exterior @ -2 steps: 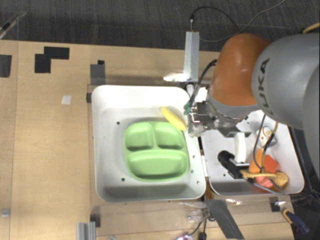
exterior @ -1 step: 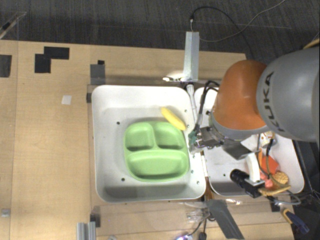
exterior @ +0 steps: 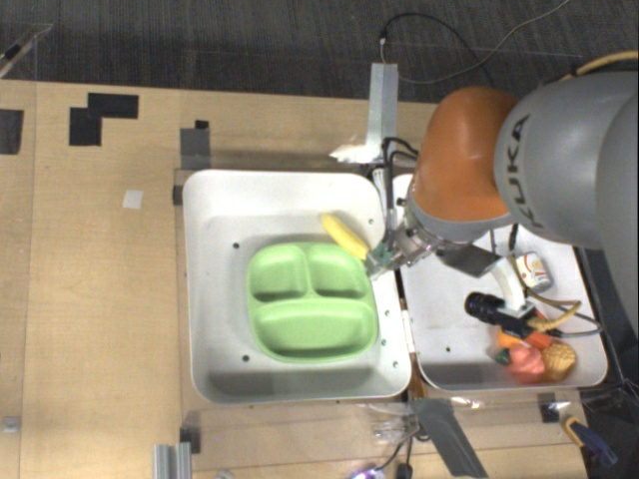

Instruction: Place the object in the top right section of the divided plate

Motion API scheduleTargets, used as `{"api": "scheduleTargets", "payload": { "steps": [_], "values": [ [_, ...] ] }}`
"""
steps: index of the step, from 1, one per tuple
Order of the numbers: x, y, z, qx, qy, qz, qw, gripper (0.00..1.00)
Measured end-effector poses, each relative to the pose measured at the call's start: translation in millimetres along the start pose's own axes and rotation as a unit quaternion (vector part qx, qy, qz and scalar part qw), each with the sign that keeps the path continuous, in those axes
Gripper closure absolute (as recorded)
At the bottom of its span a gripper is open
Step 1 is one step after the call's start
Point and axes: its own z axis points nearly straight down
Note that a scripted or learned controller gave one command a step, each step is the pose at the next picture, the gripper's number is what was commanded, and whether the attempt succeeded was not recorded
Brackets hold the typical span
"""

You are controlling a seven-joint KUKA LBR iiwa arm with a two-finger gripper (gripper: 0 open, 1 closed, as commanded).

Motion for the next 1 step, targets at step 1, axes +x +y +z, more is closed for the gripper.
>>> {"api": "scheduleTargets", "payload": {
  "steps": [1],
  "values": [
    [40.9, -28.3, -76.3, -0.002, -0.001, -0.107, 0.9942, 1.00]
  ]
}}
